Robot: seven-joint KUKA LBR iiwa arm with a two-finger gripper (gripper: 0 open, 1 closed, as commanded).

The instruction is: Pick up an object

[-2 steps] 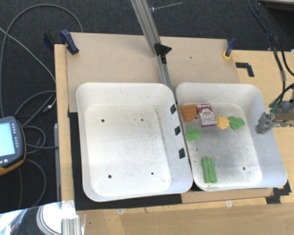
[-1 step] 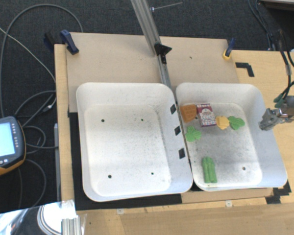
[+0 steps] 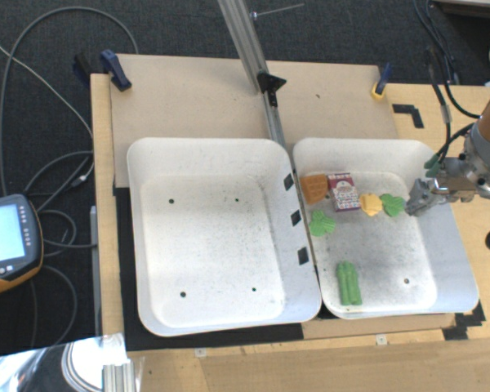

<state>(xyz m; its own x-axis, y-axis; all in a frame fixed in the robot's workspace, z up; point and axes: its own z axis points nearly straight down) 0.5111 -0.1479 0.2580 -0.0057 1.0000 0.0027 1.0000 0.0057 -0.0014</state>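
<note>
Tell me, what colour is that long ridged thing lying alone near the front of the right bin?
Green, seen in the camera view: the ridged block.

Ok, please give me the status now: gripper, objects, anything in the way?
Gripper low in right bin, beside green toy. Nothing seen held. Yellow toy touching the green one.

bins (image 3: 204,158): matt white plastic, speckled | bench (image 3: 196,96): smooth pale wood | pole (image 3: 238,23): metal
</note>
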